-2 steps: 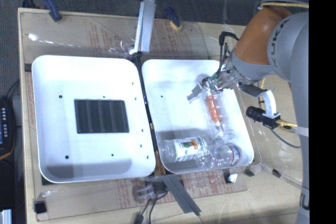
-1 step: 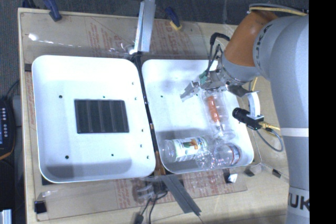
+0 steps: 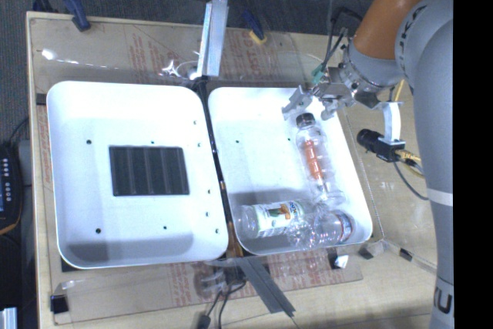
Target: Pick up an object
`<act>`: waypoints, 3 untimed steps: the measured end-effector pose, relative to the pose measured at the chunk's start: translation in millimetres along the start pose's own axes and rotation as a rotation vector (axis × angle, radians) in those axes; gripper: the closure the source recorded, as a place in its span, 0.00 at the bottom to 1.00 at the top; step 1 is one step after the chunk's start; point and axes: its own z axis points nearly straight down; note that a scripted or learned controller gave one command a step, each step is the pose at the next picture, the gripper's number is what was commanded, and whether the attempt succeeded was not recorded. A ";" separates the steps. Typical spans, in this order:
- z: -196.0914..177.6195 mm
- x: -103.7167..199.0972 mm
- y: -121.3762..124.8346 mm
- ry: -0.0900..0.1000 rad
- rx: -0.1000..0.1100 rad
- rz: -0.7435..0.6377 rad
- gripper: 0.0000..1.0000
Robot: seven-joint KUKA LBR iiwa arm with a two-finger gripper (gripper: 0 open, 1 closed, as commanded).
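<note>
My gripper (image 3: 311, 106) hangs over the far right part of the right bin (image 3: 246, 166), its two fingers spread open with nothing between them. Just below it lies a clear plastic bottle with an orange label (image 3: 314, 158), its dark cap pointing toward the gripper. A second clear bottle with a green and white label (image 3: 271, 218) lies along the bin's near wall. Beside that one, in the near right corner, sits another crumpled clear bottle (image 3: 330, 226).
The left bin (image 3: 77, 166) holds a dark ribbed rectangular tray (image 3: 149, 170). A grey upright divider post (image 3: 212, 36) stands at the far junction of the bins. Blue clamps (image 3: 77, 11) grip the bench's far edge. A black cable fitting (image 3: 381, 144) sticks out right of the right bin.
</note>
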 end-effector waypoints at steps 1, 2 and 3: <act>4.2 2.7 -22.2 0.002 0.004 -0.155 0.00; -108.4 48.1 -39.5 -0.001 -0.002 -0.077 0.00; -57.6 35.3 -35.3 0.000 0.003 -0.040 0.00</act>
